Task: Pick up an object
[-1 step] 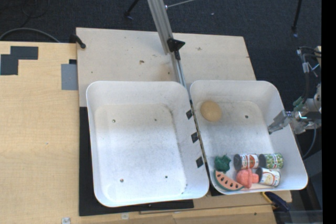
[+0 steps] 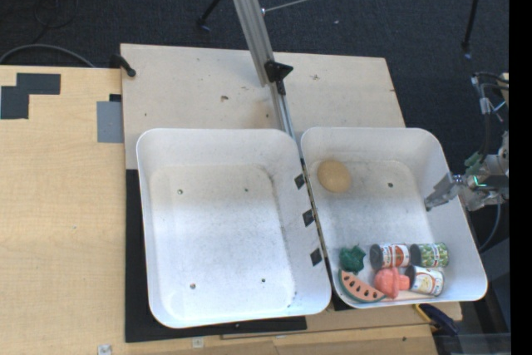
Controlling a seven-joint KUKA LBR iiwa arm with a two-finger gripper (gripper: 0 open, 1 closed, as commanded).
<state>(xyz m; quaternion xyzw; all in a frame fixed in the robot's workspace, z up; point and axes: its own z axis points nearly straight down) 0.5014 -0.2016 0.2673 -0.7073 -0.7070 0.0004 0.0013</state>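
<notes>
The right bin (image 2: 416,139) holds a tan round lump (image 2: 334,176) near its back left. A cluster lies along its front edge: a green toy (image 2: 352,258), a watermelon slice (image 2: 362,287), a red-labelled can (image 2: 391,255), a green can (image 2: 432,254), a pink-red piece (image 2: 391,283) and a pale can (image 2: 426,282). My gripper (image 2: 442,194) reaches in over the bin's right rim, well above the cluster and to the right of the tan lump. Nothing shows in its grasp.
The left bin (image 2: 158,147) stands beside the right one, with black clips (image 2: 306,216) along the shared edge. A slanted metal rail (image 2: 252,21) runs from the back down to the bins. A wooden table (image 2: 58,212) lies at the left.
</notes>
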